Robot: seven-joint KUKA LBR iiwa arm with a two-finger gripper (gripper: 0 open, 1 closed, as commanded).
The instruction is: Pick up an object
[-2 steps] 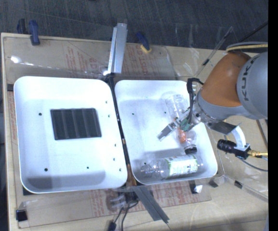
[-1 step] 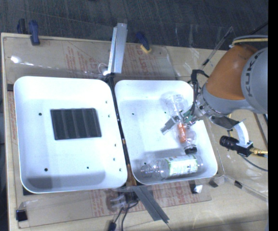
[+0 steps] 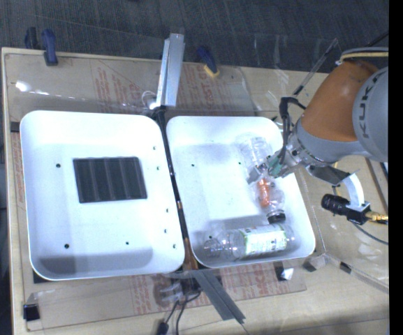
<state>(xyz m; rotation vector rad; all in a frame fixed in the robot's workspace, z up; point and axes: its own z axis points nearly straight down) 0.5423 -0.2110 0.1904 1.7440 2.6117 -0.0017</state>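
The right bin (image 3: pixel 201 187) holds three clear plastic bottles. One with a white label (image 3: pixel 253 242) lies along the near wall. A small one with an orange label and black cap (image 3: pixel 269 197) lies near the right wall. A crumpled clear one (image 3: pixel 252 149) sits toward the far right corner. My gripper (image 3: pixel 276 165) hangs low at the bin's right side, between the crumpled bottle and the orange-labelled one, its tips close to both. The arm above hides how the fingers stand.
The left bin (image 3: pixel 47 194) carries a dark ribbed rectangular pad (image 3: pixel 110 179) on its floor. A metal bar (image 3: pixel 170 68) rises at the far side between the bins. Blue clamps (image 3: pixel 48 45) sit on the bench's far edge.
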